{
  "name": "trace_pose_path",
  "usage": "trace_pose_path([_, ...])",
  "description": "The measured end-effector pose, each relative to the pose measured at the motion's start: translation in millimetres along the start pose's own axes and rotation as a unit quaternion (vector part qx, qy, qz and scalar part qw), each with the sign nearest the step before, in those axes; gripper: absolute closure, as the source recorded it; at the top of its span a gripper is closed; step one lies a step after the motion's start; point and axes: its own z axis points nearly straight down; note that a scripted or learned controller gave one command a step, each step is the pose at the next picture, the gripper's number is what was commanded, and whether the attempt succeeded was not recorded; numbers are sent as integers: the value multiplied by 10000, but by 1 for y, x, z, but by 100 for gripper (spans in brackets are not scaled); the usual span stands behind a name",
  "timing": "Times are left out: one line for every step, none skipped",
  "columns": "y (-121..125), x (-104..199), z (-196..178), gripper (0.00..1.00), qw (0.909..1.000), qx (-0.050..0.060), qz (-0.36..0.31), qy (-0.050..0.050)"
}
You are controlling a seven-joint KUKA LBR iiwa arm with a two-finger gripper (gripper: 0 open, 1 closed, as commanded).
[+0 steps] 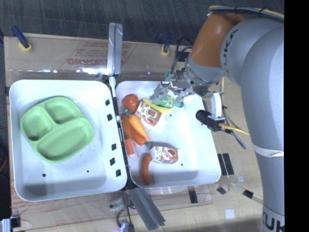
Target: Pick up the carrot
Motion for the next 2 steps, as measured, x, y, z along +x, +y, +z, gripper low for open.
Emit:
trace_pose_path([-12, -38, 10, 0, 9980, -6, -637, 0])
trace_pose_path([0, 23, 97, 0, 9881, -82, -1536, -19])
